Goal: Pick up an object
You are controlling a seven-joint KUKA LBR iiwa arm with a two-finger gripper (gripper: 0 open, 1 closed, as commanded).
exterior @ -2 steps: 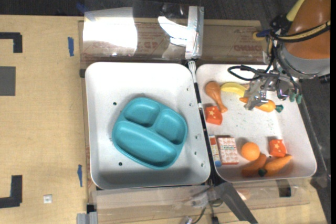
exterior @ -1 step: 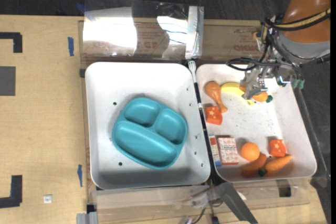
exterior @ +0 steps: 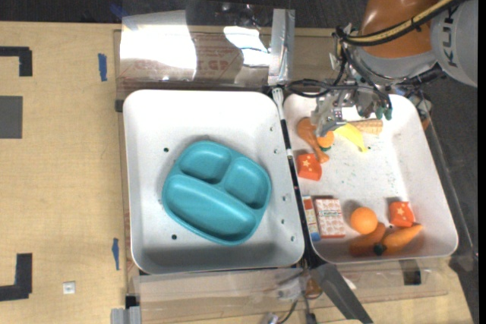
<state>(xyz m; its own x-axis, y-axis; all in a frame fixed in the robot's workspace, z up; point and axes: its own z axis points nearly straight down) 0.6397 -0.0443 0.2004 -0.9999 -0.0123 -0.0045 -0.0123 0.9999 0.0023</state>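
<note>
My gripper (exterior: 327, 123) is low over the upper left part of the right bin (exterior: 433, 186). Right under it is a small orange piece (exterior: 325, 139), with a longer orange carrot-like piece (exterior: 307, 131) just to its left. A yellow banana (exterior: 351, 135) and a tan bread slice (exterior: 370, 127) lie close to its right. A red block (exterior: 309, 165) sits a little below. Whether the gripper touches the orange piece is not clear.
Along the right bin's near edge lie a small carton (exterior: 328, 216), an orange (exterior: 364, 221), a red piece (exterior: 400, 212) and a carrot (exterior: 401, 237). The left bin (exterior: 144, 125) holds a teal divided plate (exterior: 216, 190). A clear plastic sheet (exterior: 197, 49) stands behind it.
</note>
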